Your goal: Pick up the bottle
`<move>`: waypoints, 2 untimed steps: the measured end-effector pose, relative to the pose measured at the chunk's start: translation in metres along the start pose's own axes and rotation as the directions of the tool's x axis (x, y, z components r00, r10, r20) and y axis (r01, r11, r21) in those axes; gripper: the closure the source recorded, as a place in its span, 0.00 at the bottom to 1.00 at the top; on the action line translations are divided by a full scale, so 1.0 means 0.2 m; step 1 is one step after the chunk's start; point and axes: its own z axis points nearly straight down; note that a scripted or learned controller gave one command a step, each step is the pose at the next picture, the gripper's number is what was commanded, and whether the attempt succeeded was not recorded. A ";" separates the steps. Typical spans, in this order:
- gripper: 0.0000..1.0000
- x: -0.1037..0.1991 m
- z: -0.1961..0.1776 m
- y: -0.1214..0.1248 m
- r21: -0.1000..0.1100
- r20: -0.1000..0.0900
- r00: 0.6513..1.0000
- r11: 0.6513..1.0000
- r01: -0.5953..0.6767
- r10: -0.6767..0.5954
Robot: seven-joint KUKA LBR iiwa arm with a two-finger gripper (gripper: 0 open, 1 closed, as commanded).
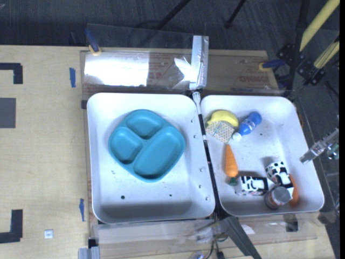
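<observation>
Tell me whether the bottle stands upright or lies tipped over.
Tipped over. The blue bottle lies on its side in the right bin, white cap pointing toward the carrot.

You've got two bins side by side on the worktop [43, 144]: left bin [102, 198] holds a divided plate [146, 144]. Right bin [307, 161] holds the bottle [247, 125] at the back beside a banana [223, 117], carrot [230, 162] mid-left, can [276, 197] front right.

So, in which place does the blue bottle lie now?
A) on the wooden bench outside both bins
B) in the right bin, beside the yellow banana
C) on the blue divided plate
B: the bottle lies tilted in the right bin, just right of the banana.
</observation>
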 end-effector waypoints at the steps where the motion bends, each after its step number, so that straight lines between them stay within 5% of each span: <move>1: 1.00 0.01 -0.05 -0.02 -0.001 0.001 0.945 0.945 0.328 -0.328; 2: 1.00 -0.01 0.30 0.02 0.000 -0.005 0.977 0.977 0.215 -0.215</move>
